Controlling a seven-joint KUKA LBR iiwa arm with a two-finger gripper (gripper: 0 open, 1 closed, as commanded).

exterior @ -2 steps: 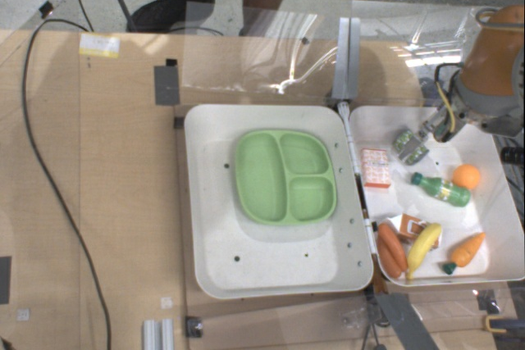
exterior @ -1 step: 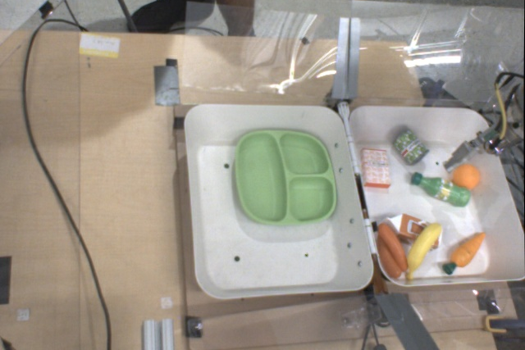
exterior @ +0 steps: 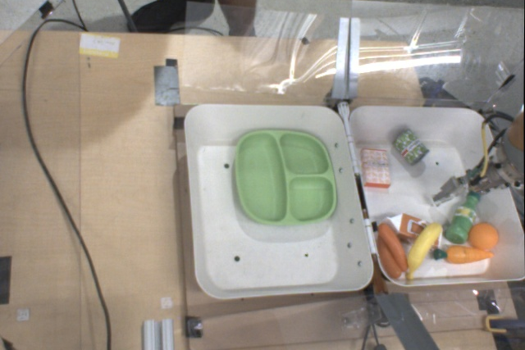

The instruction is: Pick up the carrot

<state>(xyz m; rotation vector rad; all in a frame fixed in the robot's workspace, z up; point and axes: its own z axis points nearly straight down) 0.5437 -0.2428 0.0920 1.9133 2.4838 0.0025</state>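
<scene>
Gripper: the metal gripper (exterior: 449, 191) hangs low in the right bin (exterior: 435, 125), near the bin's right side; whether it is open or closed cannot be told, and nothing is visibly held.

Carrot: the carrot (exterior: 467, 256) lies below and slightly right of the gripper, near the bin's front wall, long axis roughly left to right, green stem end at the left.

Nearest neighbours: a green bottle (exterior: 463, 219) sits between gripper and carrot (likely the main obstacle); an orange (exterior: 484, 236) touches or nearly touches the carrot's upper right.

Further left: a banana (exterior: 423, 245), then a sausage-like piece (exterior: 391, 249).

Beyond: a green tray (exterior: 285, 176) in the left bin (exterior: 209, 258).
</scene>
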